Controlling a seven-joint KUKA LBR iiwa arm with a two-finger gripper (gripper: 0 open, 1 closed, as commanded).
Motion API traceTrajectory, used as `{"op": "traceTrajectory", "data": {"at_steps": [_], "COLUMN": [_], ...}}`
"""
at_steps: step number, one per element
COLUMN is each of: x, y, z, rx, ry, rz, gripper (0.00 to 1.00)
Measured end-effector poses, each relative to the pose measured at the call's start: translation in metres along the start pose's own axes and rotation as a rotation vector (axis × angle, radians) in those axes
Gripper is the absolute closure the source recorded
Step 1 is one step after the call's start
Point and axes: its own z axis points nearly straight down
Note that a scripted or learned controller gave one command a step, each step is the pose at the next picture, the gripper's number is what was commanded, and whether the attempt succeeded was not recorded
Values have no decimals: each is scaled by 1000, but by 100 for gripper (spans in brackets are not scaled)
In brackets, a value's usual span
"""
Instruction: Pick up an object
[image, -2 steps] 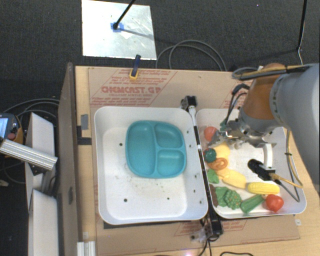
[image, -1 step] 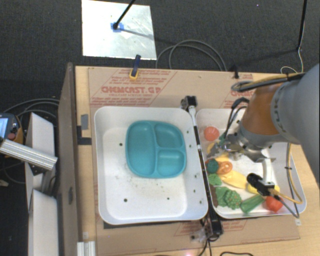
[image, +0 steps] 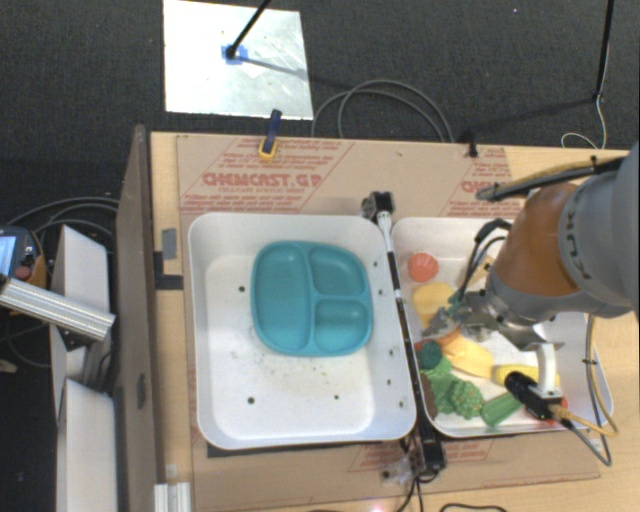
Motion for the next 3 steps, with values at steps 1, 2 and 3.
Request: {"op": "traceTrajectory", "data": {"at_steps": [1, 2, 3], "x": [-40, 6, -17], "y": [56, 9, 95], "z": [-62, 3, -121], "rx": [-15, 3, -23], "ry": [-6, 2, -6], "rz": [-4, -6, -7], "gripper": [0, 0, 0]}}
